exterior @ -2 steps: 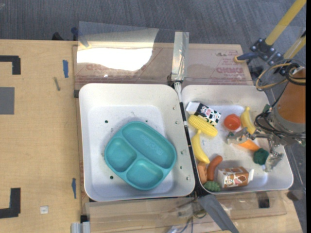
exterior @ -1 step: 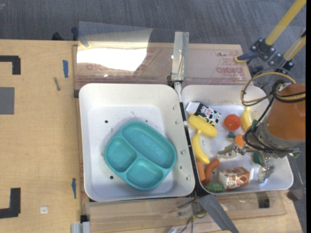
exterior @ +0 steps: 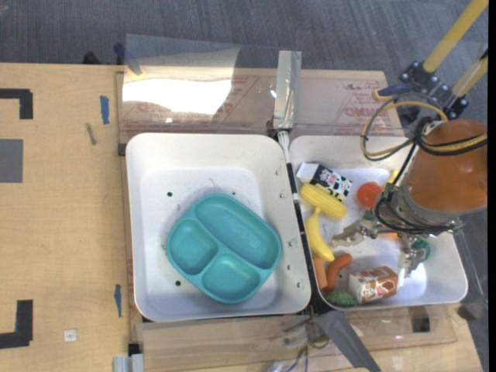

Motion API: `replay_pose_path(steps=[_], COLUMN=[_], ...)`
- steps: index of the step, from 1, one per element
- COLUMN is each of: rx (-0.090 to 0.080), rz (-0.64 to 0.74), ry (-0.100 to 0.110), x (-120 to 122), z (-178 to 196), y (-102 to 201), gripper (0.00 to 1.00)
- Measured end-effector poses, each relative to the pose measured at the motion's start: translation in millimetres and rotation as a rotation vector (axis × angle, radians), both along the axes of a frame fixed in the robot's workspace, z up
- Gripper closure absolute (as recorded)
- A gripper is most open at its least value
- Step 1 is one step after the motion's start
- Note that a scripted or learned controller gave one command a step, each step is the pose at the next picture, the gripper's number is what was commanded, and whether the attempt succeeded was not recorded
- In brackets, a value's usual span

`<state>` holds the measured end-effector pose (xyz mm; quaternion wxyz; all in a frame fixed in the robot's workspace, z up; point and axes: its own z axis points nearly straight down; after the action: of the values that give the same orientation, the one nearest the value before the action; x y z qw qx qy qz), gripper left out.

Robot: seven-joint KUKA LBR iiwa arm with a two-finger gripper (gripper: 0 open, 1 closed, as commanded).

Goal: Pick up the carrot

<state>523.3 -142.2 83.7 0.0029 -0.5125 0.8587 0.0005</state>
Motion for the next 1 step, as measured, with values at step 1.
replay_pose_path(steps=[1], rx=[-0.001], rz=[0.260], ry=[0.000], x=[11.7], z=[0.0], y=[-28.4], gripper=[0.00])
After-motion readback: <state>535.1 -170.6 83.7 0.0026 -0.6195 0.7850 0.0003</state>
